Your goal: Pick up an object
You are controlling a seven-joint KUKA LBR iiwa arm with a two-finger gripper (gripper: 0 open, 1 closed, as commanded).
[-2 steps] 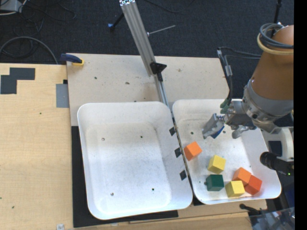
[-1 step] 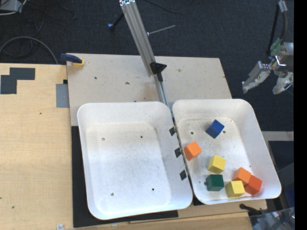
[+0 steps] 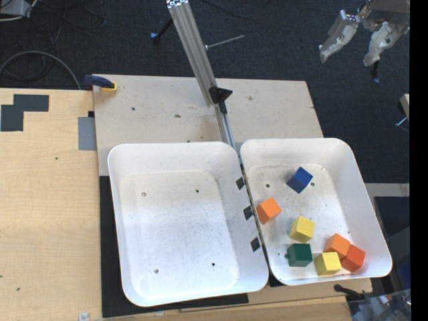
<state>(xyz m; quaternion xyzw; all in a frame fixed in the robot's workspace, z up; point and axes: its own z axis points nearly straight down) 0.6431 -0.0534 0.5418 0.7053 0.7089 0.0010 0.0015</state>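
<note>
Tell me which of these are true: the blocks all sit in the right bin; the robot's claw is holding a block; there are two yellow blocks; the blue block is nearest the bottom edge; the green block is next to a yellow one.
1. All blocks sit in the right bin. True.
2. The gripper holds a block. False: it hangs open above the dark floor, holding nothing.
3. Two yellow blocks. True: one mid-bin, one lower.
4. The blue block is nearest the bottom edge. False: it is farthest up.
5. The green block is next to a yellow one. True.
</note>
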